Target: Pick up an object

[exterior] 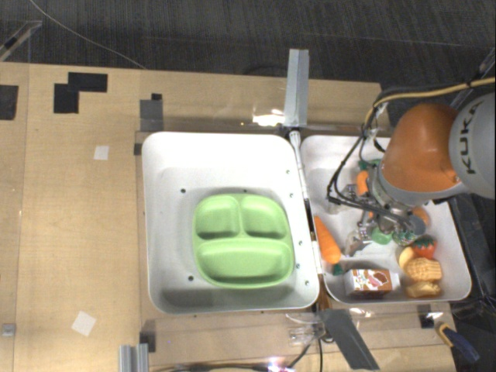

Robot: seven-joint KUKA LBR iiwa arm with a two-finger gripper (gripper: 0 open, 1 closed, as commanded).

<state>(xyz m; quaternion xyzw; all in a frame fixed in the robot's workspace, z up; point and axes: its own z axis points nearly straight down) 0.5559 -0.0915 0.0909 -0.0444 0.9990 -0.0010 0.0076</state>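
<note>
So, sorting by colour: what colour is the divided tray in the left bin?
Light green tray, in the camera view.

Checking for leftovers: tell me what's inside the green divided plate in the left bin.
The green divided plate in the left bin shows three compartments, all bare green with nothing lying in them. Nothing covers the plate; the bin floor beneath it is hidden.
</note>
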